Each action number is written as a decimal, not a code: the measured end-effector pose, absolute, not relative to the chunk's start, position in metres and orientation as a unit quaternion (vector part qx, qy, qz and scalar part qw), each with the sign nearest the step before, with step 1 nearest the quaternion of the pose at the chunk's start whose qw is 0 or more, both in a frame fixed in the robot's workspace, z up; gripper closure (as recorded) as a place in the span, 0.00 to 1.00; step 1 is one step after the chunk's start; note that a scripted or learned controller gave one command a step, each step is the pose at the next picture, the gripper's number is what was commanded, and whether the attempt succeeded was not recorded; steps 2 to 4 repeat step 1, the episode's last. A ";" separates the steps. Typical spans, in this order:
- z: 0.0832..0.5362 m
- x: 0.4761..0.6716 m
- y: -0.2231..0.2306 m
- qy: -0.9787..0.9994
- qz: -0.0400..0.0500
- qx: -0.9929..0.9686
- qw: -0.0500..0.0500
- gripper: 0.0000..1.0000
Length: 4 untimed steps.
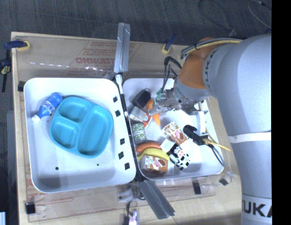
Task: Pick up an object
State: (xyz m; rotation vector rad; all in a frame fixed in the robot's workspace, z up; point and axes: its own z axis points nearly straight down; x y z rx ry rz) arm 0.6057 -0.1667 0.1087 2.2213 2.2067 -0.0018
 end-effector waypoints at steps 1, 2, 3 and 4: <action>0.212 0.642 -0.111 0.685 -0.001 0.729 -0.001 1.00; 0.212 0.642 -0.111 0.685 -0.001 0.729 -0.001 1.00; 0.212 0.642 -0.111 0.685 -0.001 0.729 -0.001 1.00; 0.212 0.642 -0.111 0.685 -0.001 0.729 -0.001 1.00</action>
